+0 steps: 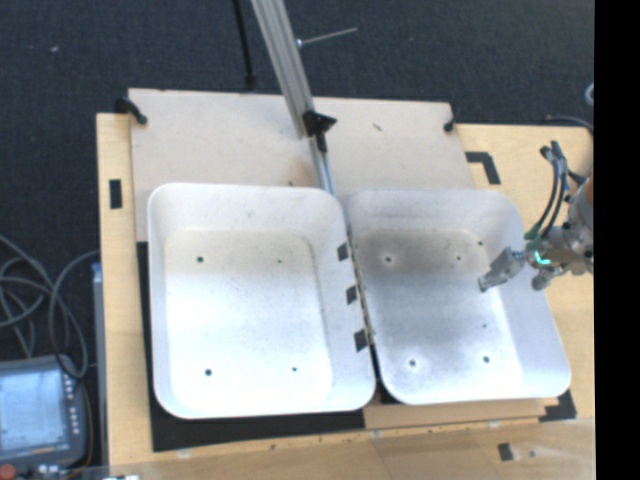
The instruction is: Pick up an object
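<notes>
Robotics lab: white bins (250, 203), bench (300, 118), control pendant (35, 413)

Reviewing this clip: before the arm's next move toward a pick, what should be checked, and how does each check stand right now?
1. Gripper over the right bin: ok, at its right side.
2. Object between the fingers: not ok, none seen.
3. Pickable object visible in right bin: not ok, just dark smudging.
4. Pickable object in left bin: not ok, none seen.
5. Finger opening: cannot tell.

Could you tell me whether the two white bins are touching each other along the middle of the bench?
Cannot tell. In the camera view, the left bin and right bin lie side by side, rims meeting along a dark seam with clips, so contact is unclear.
</notes>
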Available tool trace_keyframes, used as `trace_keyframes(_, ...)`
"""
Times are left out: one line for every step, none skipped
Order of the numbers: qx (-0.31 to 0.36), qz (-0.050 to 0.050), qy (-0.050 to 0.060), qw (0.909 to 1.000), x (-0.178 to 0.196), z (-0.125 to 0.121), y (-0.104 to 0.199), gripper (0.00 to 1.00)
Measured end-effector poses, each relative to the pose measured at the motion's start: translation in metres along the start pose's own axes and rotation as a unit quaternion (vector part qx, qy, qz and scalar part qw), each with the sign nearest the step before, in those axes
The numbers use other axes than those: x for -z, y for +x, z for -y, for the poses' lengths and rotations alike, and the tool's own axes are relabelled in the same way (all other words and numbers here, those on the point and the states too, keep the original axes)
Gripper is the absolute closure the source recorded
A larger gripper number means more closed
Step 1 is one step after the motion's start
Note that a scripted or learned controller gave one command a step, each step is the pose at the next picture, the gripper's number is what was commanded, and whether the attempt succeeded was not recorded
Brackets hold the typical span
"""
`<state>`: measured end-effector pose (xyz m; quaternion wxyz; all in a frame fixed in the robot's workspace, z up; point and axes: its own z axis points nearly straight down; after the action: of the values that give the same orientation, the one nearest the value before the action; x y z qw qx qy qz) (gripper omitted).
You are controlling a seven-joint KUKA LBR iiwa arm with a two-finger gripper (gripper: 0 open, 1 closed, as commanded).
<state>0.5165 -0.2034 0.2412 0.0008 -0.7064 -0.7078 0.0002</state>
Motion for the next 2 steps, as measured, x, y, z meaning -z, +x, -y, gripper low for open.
trace_keyframes(0.000,0.000,-0.002,1.0000,0.002,-0.001,0.000,0.00)
trace_keyframes(-0.002,0.001,0.001,1.0000,-0.047,-0.003,0.008,0.00)
